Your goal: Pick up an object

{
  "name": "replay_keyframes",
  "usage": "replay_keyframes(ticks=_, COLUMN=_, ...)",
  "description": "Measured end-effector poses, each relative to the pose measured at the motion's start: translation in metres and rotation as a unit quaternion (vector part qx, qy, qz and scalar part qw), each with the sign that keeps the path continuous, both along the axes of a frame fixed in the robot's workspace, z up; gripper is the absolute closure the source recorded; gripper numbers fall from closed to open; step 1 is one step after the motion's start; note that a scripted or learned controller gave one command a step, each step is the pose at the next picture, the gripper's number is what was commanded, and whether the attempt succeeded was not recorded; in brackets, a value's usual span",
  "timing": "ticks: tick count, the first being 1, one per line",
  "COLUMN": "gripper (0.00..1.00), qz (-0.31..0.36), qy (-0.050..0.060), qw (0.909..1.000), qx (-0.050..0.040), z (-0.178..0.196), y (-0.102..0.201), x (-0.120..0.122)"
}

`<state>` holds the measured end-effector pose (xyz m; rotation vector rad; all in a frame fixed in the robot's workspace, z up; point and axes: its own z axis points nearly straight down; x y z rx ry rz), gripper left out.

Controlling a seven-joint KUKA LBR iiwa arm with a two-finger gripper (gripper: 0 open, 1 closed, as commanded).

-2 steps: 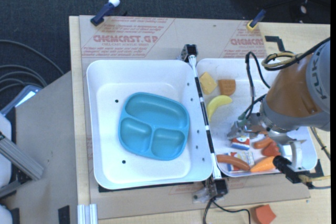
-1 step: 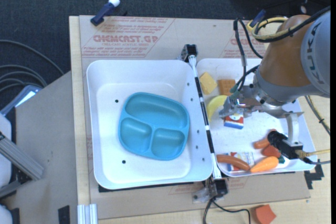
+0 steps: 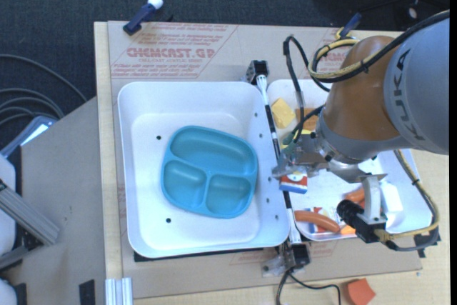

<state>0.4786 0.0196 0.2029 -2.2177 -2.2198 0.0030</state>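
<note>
Currently I judge the approach step: the gripper [image 3: 291, 169] hangs low at right-centre frame over a small red-white-blue object [image 3: 293, 183] in the right bin [image 3: 421, 191], grip state indiscernible, so descent needs confirming.

Grey arm [image 3: 400, 93] bent low — pincer [image 3: 291, 169] pointing left.

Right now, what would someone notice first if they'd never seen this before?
Probably the big grey and orange arm, reaching in from the right and hanging over the right bin, which holds small things like a yellow block and an orange piece. Next, the bright blue tray with three sections, lying flat in the middle of the left bin.
</note>
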Motion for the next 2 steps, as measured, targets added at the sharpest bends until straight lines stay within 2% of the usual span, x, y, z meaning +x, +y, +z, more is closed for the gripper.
replay_keyframes(ticks=1, gripper=1.00, qz=0.000, qy=-0.002, qw=1.0000, qx=-0.0006, z=0.054, y=0.016, x=0.035)
replay_keyframes(ticks=2, gripper=1.00, qz=0.000, qy=-0.002, qw=1.0000, qx=-0.0012, z=0.047, y=-0.017, x=0.084)
